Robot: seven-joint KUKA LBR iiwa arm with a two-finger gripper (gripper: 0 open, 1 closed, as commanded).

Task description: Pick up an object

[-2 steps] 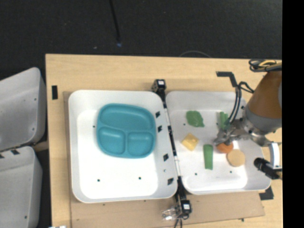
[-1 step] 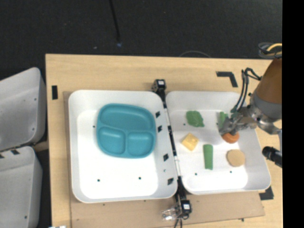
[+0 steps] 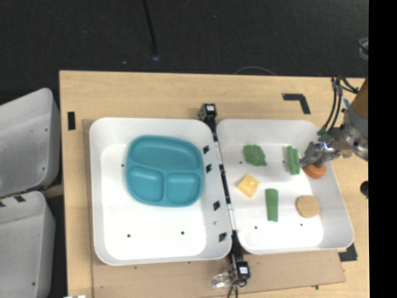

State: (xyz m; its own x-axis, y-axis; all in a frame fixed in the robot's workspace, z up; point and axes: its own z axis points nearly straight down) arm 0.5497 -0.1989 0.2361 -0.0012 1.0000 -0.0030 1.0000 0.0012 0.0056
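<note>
Reaching in at the right bin's (image 3: 347,228) far-right wall, the claw (image 3: 312,160) hangs low over an orange piece (image 3: 316,172); we cannot tell from this slanted view how it is set, so we claim no grasp. Touching its tip, or nearly so, lies the orange piece, the likeliest target. Just beside it on the left we see a green stick (image 3: 292,160), then a green lump (image 3: 254,155). Nearer the camera lie a tan disc (image 3: 307,206), a second green stick (image 3: 272,204) and a yellow block (image 3: 248,185). Well apart, the left bin (image 3: 105,241) holds a teal tray (image 3: 165,170). We judge the approach made and the lift not yet shown.
</note>
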